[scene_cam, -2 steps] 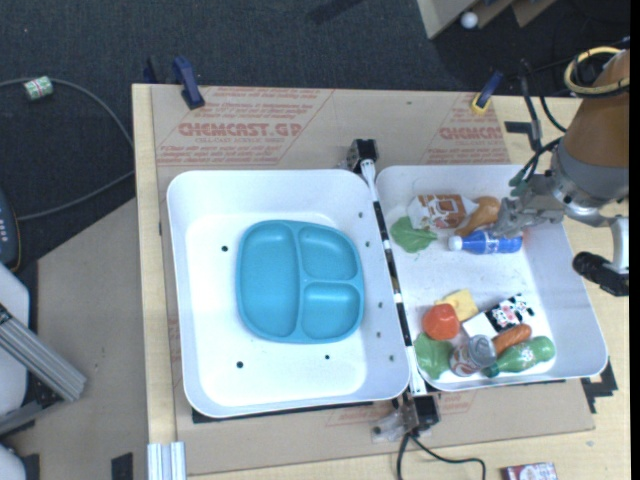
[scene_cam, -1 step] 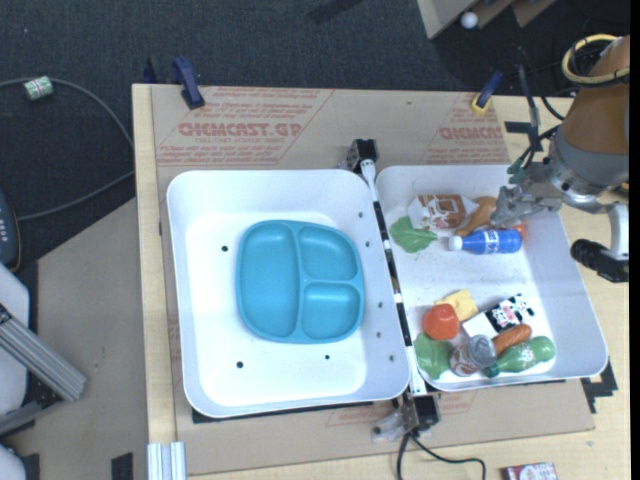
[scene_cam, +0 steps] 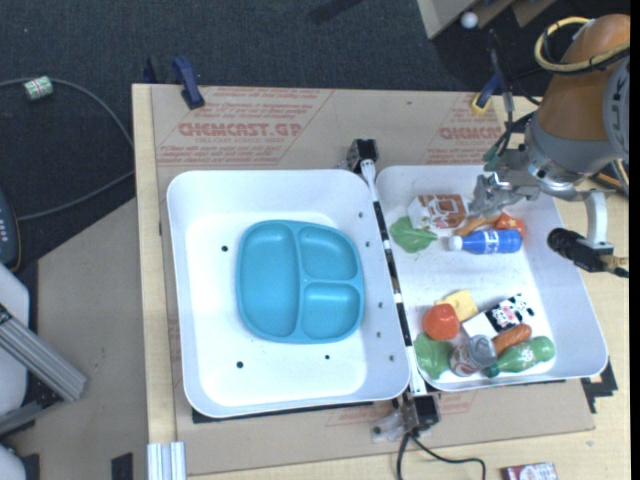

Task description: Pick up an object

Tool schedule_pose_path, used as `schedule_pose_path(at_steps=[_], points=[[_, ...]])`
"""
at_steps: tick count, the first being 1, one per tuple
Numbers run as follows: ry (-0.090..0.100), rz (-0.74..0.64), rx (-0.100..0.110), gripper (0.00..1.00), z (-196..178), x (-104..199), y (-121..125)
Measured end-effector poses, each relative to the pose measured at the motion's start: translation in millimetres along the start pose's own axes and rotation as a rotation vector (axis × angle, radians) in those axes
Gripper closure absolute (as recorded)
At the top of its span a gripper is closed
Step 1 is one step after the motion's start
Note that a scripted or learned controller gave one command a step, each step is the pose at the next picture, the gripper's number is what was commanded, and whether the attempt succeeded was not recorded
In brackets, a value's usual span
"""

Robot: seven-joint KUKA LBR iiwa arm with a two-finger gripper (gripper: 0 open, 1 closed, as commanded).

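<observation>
Dark carpet surrounds a cardboard-topped bench (scene_cam: 300,128) bearing two shallow white bins side by side. Left bin (scene_cam: 200,368) holds a blue divided plate (scene_cam: 298,280); right bin (scene_cam: 590,318) holds toys: a blue bottle (scene_cam: 492,242), a milk carton (scene_cam: 440,209) and a green leaf (scene_cam: 410,235) near the top, with a tomato (scene_cam: 440,321), cheese wedge (scene_cam: 460,302), cow-print piece (scene_cam: 510,313) and green bottle (scene_cam: 525,355) clustered below. From the right the gripper (scene_cam: 488,203) hangs just over the blue bottle; whether its fingers are spread or closed cannot be told, and nothing is visibly held
</observation>
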State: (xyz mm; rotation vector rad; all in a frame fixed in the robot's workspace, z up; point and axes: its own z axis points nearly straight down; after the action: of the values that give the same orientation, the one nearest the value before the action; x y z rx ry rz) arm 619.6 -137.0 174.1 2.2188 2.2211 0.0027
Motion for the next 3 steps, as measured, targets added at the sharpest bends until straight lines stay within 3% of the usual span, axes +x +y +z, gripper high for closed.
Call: schedule_pose_path(at_steps=[1, 2, 3], points=[[0.0, 0.0, 0.001, 0.0, 0.2, -0.2, -0.2], [0.001, 0.0, 0.003, 0.0, 89.5, 6.3, 3.7], [0.016, -0.008, 0.063, 0.0, 95.1, -10.5, 36.1]])
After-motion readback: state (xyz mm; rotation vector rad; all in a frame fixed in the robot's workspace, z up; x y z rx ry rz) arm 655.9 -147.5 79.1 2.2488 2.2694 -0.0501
